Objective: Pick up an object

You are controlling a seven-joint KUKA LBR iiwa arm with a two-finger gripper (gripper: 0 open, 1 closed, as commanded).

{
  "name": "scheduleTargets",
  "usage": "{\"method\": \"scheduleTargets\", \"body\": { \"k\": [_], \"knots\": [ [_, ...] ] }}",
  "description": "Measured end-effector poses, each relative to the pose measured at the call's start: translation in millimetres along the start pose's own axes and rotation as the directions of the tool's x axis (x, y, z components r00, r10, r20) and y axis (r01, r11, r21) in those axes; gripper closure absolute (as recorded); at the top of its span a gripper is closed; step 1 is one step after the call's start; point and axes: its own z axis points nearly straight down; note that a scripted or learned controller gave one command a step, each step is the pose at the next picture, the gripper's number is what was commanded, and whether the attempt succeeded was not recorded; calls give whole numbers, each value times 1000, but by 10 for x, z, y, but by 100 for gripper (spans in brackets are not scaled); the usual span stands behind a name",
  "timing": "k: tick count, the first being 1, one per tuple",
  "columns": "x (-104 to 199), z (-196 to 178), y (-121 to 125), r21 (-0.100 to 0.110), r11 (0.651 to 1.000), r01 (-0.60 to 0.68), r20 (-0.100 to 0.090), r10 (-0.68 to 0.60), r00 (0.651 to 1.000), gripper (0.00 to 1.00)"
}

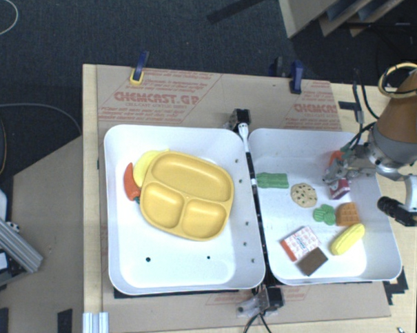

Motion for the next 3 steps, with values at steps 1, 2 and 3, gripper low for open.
{"method": "scheduleTargets", "body": {
  "k": [1,2,3],
  "knots": [
    [64,-560,-58,-7,1000,-3,5,3,1000,100],
    [149,-1161,-9,-9,1000,-2,6,2,1000,100],
    [147,-1305,0,-5,1000,-3,5,3,1000,100]
  ]
}}
